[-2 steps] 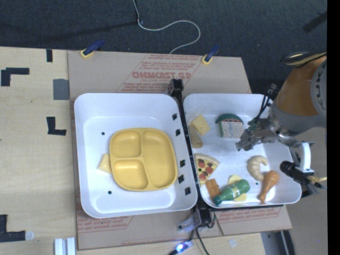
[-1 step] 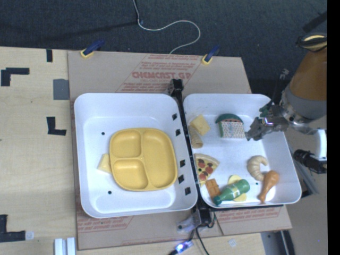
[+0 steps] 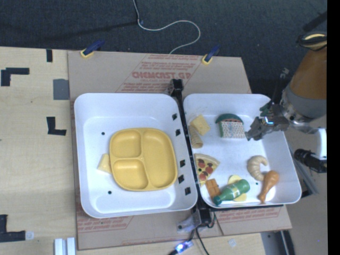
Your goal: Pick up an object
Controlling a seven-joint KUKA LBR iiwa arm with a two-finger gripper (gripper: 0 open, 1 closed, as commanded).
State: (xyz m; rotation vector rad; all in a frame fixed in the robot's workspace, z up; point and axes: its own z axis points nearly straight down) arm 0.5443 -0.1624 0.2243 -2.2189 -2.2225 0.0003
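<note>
Even, soft overhead light; mild glare on the white bins (image 3: 85,142); slightly grainy, low-resolution picture.

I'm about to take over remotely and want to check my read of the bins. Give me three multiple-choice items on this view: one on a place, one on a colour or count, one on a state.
1. Where does the yellow divided plate lie?
A. In the left bin
B. In the right bin
C. On the cardboard outside the bins

2. What colour is the toy bottle near the front of the right bin?
A. Red
B. Green
C. Blue

3. How does the gripper stand to the toys?
A. It has the pizza slice lifted
B. It hangs above the right bin with no toy seen between its fingers
C. It presses on the plate

Answers:
1 A, the plate sits in the middle of the left bin.
2 B, its body is green.
3 B, the gripper is over the right bin's far right part, beside the green-topped toy.
</note>
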